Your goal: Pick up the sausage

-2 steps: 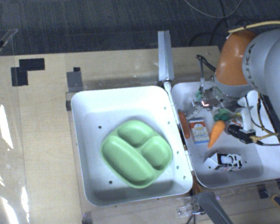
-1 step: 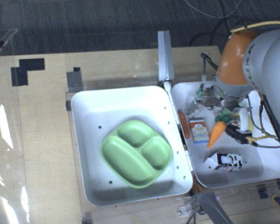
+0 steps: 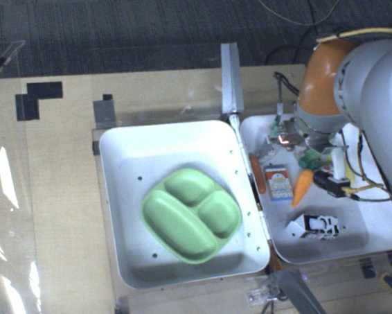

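Because the sausage [image 3: 255, 171] lies tight against the right bin's [image 3: 382, 241] left wall, the gripper [image 3: 285, 135] hovers nearby, grip unreadable.

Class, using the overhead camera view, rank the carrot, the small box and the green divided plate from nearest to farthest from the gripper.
1. Carrot, right bin, just below the gripper.
2. Small box, right bin, left of the carrot.
3. Green divided plate, in the left bin, clearly farthest.

The small printed carton [image 3: 278, 182] bears markings too blurred to read.
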### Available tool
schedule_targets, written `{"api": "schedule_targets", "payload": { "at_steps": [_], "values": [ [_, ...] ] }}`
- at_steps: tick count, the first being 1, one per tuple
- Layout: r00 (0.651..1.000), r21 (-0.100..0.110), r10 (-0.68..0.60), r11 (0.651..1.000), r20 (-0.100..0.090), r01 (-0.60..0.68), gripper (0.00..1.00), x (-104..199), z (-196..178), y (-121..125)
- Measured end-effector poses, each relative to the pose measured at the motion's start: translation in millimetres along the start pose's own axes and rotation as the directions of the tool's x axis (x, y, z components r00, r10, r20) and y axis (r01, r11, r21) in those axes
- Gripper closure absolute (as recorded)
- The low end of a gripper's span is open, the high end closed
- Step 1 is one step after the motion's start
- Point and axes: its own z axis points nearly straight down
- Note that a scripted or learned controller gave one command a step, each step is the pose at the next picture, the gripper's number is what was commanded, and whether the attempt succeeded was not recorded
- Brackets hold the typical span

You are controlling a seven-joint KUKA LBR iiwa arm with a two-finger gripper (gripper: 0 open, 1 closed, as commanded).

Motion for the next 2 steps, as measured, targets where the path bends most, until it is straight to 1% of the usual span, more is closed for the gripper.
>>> {"api": "schedule_targets", "payload": {
  "at_steps": [1,2],
  "values": [
    [1.000,-0.002,-0.018,1.000,-0.001,0.018,0.00,-1.8,-0.4,-25.1],
    [0.993,0.002,0.116,0.993,-0.002,-0.116,0.00,2.0,1.3,17.2]
  ]
}}
